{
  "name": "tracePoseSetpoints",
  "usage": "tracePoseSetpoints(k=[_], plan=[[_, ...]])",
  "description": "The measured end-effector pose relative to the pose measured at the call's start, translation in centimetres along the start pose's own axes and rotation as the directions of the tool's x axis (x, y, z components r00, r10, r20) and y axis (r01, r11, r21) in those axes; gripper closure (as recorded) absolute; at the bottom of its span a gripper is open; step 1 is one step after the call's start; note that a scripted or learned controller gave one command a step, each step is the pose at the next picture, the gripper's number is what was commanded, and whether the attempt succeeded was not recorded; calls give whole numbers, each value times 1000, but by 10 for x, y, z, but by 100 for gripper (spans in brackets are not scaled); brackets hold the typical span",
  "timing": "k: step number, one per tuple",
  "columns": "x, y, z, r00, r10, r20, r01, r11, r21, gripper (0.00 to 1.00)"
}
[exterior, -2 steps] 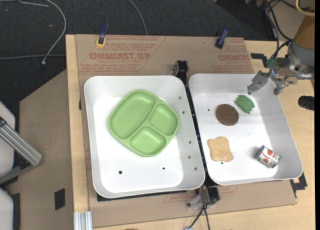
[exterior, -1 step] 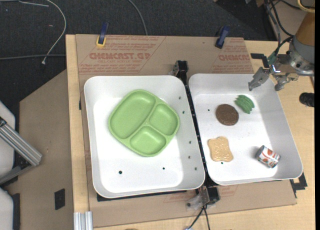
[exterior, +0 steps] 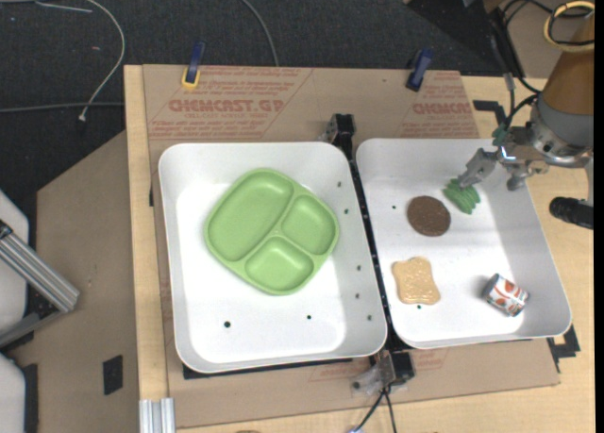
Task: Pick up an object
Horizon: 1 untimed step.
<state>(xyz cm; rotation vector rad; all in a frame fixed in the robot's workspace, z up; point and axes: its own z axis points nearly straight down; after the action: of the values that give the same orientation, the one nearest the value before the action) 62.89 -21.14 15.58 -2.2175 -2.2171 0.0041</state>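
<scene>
In the camera view, at the upper right of the frame, the pincer [exterior: 483, 173] hung over the right bin [exterior: 538, 261], spread, with a green toy [exterior: 463, 197] touching its lower finger, though whether it was pinched I cannot tell.

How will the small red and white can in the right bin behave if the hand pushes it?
The can lies on its side, so it would probably roll rather than slide. It looks small and likely light. The smooth white bin floor should offer little friction to stop it.
</scene>
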Motion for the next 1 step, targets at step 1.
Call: tracePoseSetpoints(k=[1], plan=[[-3,1,43,1000,0,0,0,1000,-1,0]])
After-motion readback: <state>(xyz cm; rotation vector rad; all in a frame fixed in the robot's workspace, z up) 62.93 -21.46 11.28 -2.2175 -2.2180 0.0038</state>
